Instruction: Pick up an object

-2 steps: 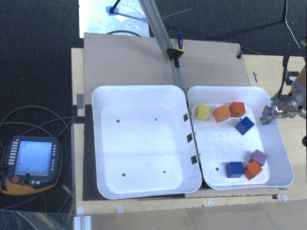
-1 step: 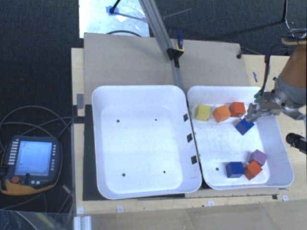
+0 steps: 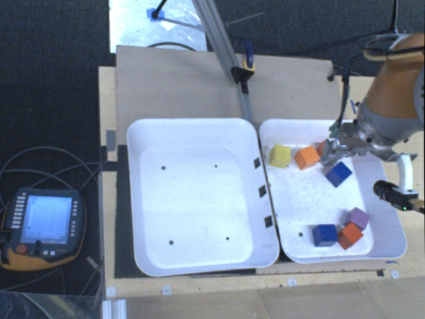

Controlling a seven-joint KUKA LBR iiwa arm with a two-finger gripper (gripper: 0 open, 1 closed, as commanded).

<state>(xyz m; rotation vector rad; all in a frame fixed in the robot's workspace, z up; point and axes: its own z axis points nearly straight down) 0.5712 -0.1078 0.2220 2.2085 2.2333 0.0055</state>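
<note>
We found the tool (image 3: 334, 153) low in the right bin (image 3: 292, 244), just beside the orange cube (image 3: 306, 157) and above the blue cube (image 3: 339, 174); whether it was open or closed, we could not tell. We judged a clean pick needed it centred over one cube, clear of the neighbours.

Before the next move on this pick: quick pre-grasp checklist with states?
1. Gripper over the right bin, at its far end: ok.
2. Target isolated: not ok; orange cube and blue cube sit close on either side of it.
3. Finger state: cannot tell.
4. Object in grasp: cannot tell.
5. Yellow cube clear of the gripper: ok.
6. Near cluster (blue, orange, purple cubes) clear of the arm: ok.
</note>
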